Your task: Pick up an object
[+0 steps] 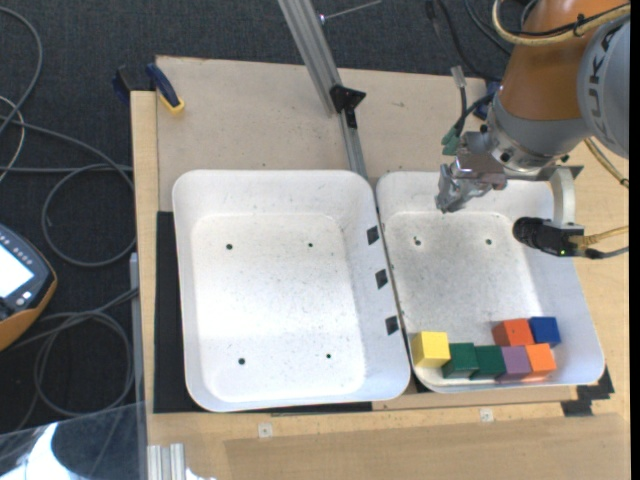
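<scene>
1. The grey two-finger gripper [452, 200] hangs over the right white plastic bin's [560, 298] far end; its opening cannot be told.
2. Small coloured blocks, yellow cube [432, 347] included, crowd the near wall, well apart from it, probably needing a reach.

Arm reaching from right, claw [455, 194] pointing down, seemingly empty

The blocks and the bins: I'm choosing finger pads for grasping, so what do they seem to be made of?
The blocks look like painted wood or moulded plastic: solid matte colours, crisp square edges; the view cannot settle which. The right bin and left bin look like thin formed white plastic: rounded rims and corners, a soft sheen, dark speckling from wear.
</scene>
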You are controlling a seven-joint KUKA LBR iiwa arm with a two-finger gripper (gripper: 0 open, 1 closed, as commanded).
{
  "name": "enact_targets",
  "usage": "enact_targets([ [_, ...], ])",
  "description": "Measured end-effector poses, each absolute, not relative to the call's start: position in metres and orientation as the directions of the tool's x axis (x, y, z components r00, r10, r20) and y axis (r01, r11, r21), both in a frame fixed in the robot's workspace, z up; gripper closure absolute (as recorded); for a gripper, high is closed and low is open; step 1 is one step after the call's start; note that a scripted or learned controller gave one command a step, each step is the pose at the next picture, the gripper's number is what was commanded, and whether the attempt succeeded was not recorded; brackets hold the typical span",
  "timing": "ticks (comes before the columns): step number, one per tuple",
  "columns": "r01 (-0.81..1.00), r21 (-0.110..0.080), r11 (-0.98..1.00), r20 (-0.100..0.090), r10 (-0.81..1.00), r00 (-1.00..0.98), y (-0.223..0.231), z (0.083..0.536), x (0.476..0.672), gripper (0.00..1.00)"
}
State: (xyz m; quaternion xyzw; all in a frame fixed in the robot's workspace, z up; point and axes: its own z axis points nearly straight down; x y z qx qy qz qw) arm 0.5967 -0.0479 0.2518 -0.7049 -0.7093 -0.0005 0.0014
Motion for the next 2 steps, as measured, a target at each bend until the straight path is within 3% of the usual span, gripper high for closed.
enact_targets([
  [2,1.000,0.001,0.007,0.003,1.000,-0.007,0.066,0.238,0.611,1.00],
])
